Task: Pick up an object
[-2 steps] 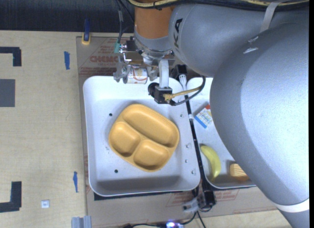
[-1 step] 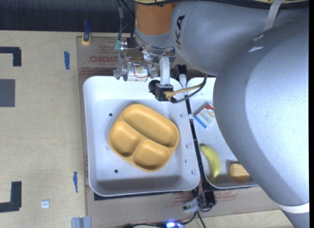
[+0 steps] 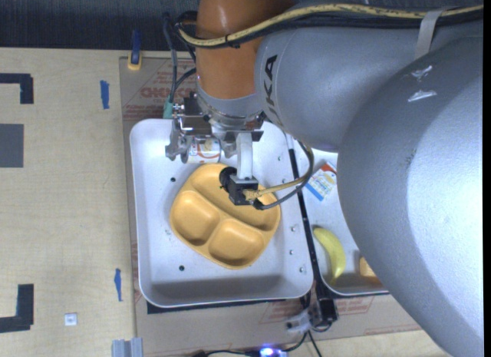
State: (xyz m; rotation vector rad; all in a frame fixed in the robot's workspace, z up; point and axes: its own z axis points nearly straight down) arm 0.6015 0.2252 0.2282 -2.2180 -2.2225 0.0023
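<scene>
Item: yellow divided dish (image 3: 219,225), one piece, smooth and slightly glossy, plastic by the look; rounded outline, soft raised ridges parting it into three shallow compartments. Location: lying flat in the middle of the left bin (image 3: 146,271), a shallow white tray with rounded corners, on a pale board-topped bench (image 3: 61,194). Gripper (image 3: 211,144): bare metal, just above the dish's far rim; whether it is spread or pressed together cannot be told. Right bin (image 3: 345,289): a yellow banana (image 3: 331,249), curved and matte, and a small printed packet (image 3: 322,183).
</scene>
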